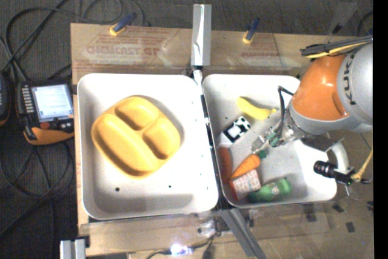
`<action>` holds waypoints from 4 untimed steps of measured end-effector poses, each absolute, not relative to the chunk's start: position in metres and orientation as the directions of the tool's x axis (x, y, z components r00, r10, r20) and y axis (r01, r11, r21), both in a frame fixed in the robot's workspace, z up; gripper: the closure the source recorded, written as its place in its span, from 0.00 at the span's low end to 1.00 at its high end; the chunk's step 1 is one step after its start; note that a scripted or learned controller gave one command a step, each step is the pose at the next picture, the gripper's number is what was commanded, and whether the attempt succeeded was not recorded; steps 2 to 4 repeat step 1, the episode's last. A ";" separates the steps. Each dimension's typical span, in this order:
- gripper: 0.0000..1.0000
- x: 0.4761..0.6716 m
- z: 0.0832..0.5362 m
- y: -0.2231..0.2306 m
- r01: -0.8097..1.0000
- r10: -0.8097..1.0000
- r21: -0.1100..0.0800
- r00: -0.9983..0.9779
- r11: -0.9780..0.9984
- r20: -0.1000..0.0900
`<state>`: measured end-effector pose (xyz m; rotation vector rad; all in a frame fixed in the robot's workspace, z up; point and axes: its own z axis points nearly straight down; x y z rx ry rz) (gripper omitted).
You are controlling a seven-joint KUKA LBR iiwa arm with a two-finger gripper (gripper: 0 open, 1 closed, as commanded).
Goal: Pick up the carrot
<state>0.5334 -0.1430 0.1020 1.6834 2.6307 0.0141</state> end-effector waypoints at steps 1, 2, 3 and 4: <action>1.00 0.497 0.183 -0.069 0.915 0.915 -0.001 -0.403 0.403 0.001; 1.00 0.497 0.183 -0.069 0.915 0.915 -0.001 -0.403 0.403 0.001; 1.00 0.497 0.183 -0.069 0.915 0.915 -0.001 -0.403 0.403 0.001; 1.00 0.497 0.183 -0.069 0.915 0.915 -0.001 -0.403 0.403 0.001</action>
